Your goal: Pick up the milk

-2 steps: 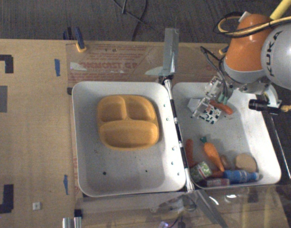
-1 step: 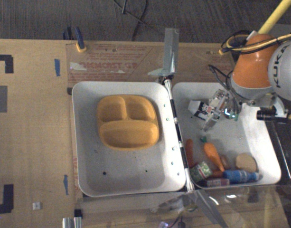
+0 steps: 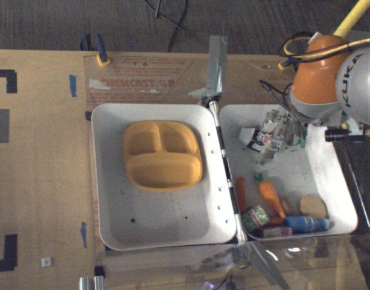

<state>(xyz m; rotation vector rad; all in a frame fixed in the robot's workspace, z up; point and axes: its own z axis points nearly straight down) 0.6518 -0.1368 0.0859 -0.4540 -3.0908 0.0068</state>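
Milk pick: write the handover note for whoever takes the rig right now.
Gripper: low in the right bin, near its back left corner; finger state unreadable from above.
Milk carton: small white carton beside the gripper on its left, lying on the bin floor; grasp not confirmed.
Elsewhere: carrot, blue bottle and round bread-like piece at the bin's front; yellow divided tray in the left bin.
Done: approach.
Left: secure the milk, lift it.

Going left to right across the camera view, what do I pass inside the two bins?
Yellow divided tray in the left bin → in the right bin: milk carton → gripper → carrot → blue bottle → tan round item.
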